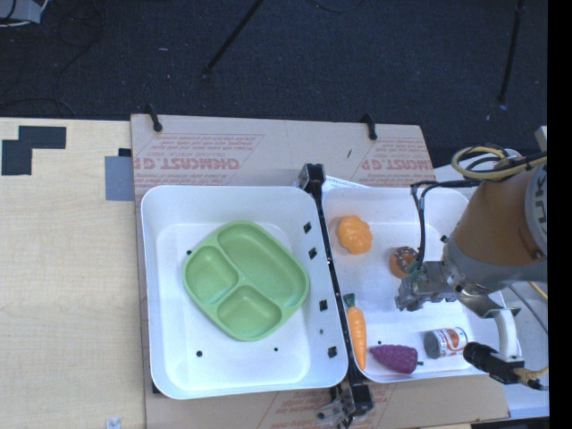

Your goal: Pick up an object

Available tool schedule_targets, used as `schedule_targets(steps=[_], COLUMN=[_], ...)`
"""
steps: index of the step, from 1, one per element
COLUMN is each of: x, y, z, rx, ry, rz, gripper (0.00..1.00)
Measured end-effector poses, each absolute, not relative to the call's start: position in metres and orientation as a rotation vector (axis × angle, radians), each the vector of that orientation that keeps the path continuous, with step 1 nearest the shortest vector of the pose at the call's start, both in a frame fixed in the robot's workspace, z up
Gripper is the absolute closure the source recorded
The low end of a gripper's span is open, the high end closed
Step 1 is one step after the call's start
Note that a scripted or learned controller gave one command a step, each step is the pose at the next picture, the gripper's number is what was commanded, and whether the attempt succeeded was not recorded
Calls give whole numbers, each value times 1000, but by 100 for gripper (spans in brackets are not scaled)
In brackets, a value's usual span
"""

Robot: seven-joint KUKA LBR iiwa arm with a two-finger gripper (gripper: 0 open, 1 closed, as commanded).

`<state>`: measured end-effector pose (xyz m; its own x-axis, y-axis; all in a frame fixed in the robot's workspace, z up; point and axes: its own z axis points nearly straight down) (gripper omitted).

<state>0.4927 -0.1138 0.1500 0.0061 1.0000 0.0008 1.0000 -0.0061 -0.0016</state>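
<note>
The right bin (384, 206) holds an orange lumpy toy (354, 235), a small orange-and-dark round thing (404, 259), a carrot (357, 331), a purple toy (394, 357) and a small red-labelled can (445, 340). My gripper (411, 291) hangs low in this bin, just below the small round thing and left of the orange wrist band (496, 222). It sits above the bin floor between the round thing and the can. Nothing is visible between its fingers.
The left bin (170, 213) carries a green three-part plate (245, 278). A black divider (326, 280) runs between the bins. Cardboard (206, 155) lies behind the bins, and pale bench surface (63, 284) spreads to the left. Cables loop near the arm at the right.
</note>
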Motion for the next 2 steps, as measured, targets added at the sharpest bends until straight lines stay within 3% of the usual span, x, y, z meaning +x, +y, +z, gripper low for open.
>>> schedule_targets(steps=[2], x=[485], y=[-117], z=[240], rx=[-2221], ry=[-2222], rz=[0], gripper=[100])
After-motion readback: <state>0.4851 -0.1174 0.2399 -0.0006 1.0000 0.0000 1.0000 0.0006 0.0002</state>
